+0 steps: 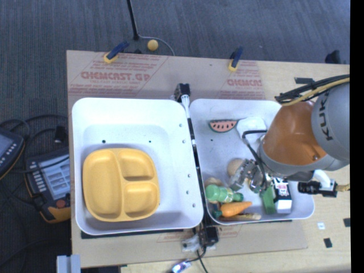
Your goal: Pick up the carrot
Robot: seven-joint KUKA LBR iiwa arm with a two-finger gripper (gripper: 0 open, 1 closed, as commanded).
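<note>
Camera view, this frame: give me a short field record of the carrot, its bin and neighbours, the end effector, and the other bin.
carrot: lying near the front edge of the right bin
right bin: also holds a watermelon slice near its back, a green toy just behind the carrot, a green block
end effector: low inside the right bin, behind the carrot, apart from it
carrot held: no
left bin: holds a yellow divided plate
arm: enters over the right bin from the right
</note>
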